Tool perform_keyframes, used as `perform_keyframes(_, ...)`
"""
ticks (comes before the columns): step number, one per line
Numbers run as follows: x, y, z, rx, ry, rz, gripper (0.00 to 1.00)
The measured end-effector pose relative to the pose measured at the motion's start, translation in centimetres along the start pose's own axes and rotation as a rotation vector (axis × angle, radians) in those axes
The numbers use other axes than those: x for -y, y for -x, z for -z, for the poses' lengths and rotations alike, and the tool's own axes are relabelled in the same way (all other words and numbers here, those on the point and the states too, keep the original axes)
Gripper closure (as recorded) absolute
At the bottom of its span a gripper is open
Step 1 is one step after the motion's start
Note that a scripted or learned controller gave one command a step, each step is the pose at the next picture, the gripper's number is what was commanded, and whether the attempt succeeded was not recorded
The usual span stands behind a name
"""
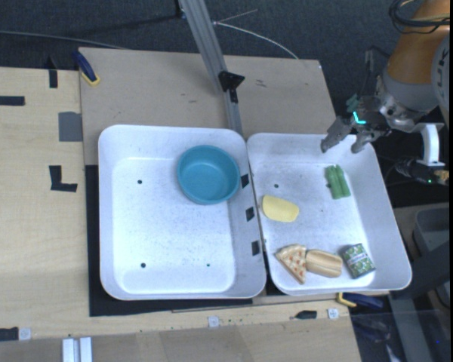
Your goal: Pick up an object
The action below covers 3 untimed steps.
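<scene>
Your gripper hangs over the top right corner of the right bin, its two fingers spread apart with nothing between them. Just below it in that bin you have a green stick, lying clear of the fingers. Further in, a yellow lump sits near the bin's left wall. Along the near edge you see a pizza slice touching a bread roll, with a small green can just beside the roll. The left bin holds a blue bowl in its upper right part.
</scene>
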<state>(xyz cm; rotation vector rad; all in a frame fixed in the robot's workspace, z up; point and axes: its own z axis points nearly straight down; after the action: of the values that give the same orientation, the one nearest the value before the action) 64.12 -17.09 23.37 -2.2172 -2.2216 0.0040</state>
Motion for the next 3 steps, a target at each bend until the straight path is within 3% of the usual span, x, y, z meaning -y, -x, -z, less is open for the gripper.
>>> perform_keyframes(1,-0.1,0.0,0.1,0.001,0.003,0.000,0.00)
perform_keyframes(3,0.3,0.9,-10.3,0.001,-0.003,-0.001,0.00)
